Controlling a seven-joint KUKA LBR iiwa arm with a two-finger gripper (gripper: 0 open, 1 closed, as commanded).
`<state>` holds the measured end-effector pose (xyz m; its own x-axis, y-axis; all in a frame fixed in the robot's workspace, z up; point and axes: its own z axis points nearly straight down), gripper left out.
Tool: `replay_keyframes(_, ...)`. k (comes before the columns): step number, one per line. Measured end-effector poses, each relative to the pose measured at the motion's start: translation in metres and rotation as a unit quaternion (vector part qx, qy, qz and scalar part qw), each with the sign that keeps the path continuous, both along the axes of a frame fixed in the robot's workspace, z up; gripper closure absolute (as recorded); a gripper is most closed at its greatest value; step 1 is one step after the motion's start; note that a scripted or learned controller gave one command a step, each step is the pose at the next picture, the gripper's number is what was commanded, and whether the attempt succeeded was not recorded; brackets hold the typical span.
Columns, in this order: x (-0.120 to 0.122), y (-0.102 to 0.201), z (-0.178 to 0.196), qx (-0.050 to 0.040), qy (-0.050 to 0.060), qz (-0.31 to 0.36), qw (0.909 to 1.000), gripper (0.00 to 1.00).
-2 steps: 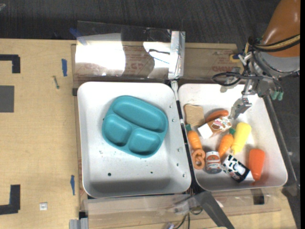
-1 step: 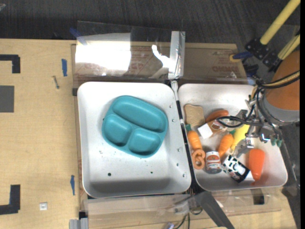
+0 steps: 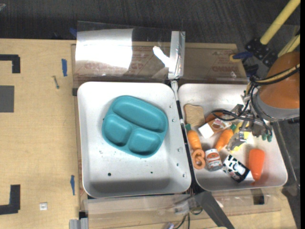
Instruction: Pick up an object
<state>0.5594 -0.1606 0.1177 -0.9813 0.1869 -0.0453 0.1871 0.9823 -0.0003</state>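
The right white bin (image 3: 278, 174) holds a pile of toy food. A tan bread slice (image 3: 193, 113) lies at its back left, beside a small white block (image 3: 206, 130) and an orange carrot (image 3: 193, 139). A second carrot (image 3: 224, 137) lies near the middle. A small can (image 3: 214, 159), an orange ring (image 3: 198, 159), a black-and-white piece (image 3: 236, 168) and a fat orange vegetable (image 3: 257, 163) sit toward the front. My gripper (image 3: 246, 130) hangs low over the bin's middle right, just right of the second carrot. Nothing visibly sits in it.
A teal divided plate (image 3: 135, 125) lies in the left white bin (image 3: 90, 175). A clear plastic sheet (image 3: 126, 56) stands behind the bins. The arm's orange band (image 3: 284, 86) hangs over the right bin's back right corner, and a yellow pole (image 3: 284, 14) crosses the top right.
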Motion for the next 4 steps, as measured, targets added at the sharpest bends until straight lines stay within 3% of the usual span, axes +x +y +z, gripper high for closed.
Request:
replay_keyframes(1, -0.032, 0.007, -0.009, -0.0009, -0.003, -0.036, 0.9994, 0.0)
replay_keyframes(2, -0.069, 0.046, -0.025, 0.0051, 0.004, -0.068, 0.9977, 0.0)
replay_keyframes(3, -0.07, 0.046, -0.016, 0.0051, 0.007, -0.067, 0.9977, 1.0)
replay_keyframes(4, -0.07, 0.047, -0.016, 0.0053, 0.007, -0.067, 0.9977, 0.0)
